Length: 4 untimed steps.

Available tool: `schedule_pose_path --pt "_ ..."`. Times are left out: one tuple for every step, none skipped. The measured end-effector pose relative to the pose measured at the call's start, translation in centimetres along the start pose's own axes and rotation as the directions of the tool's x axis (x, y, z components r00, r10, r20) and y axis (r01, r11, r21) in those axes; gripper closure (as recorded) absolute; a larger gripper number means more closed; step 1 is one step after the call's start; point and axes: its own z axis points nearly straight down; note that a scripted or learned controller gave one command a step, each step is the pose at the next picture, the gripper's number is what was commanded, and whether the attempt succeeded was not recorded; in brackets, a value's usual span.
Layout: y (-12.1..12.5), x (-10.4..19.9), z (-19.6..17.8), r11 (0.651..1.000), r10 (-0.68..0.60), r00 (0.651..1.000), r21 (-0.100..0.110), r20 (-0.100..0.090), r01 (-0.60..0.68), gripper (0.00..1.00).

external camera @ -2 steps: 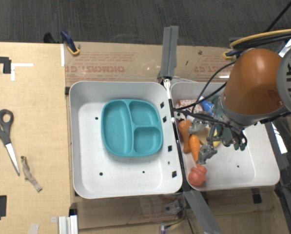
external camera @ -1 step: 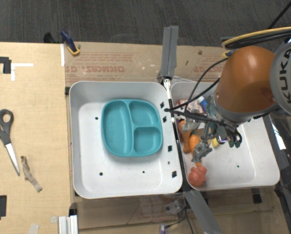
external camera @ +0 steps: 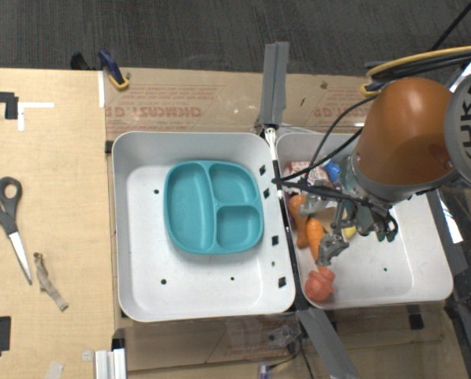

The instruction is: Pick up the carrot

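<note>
A pair of grey-handled scissors (external camera: 6,215) is lying on the tabletop (external camera: 46,172), and a teal three-compartment plastic plate (external camera: 214,208) is sitting in the left white bin (external camera: 132,235). In the right white bin (external camera: 416,267), the orange carrot (external camera: 314,233) is lying near its left wall, just beside the claw (external camera: 335,239), above a reddish round fruit (external camera: 319,285). Whether the claw is spread or pressed together cannot be told.

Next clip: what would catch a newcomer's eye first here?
First the arm's large orange band, looming over the right white bin. Next the teal three-compartment plastic plate, lying alone in the left white bin. Then the small orange carrot by the right bin's left wall, close to the gripper, with a pinkish-red rounded item nearer the front.
</note>
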Motion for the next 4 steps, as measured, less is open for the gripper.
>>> schedule_pose_path --pt "0.8 -0.2 0.0 0.996 -0.089 0.996 0.000 0.000 0.089 0.00" --pt "-1.0 0.0 0.0 0.998 -0.061 0.998 0.000 0.001 0.061 0.00" --pt "0.4 -0.6 -0.1 0.988 -0.155 0.988 0.000 0.002 0.155 0.00" --pt "-7.1 -0.4 8.0 0.983 -0.185 0.983 0.007 0.019 0.185 0.00"
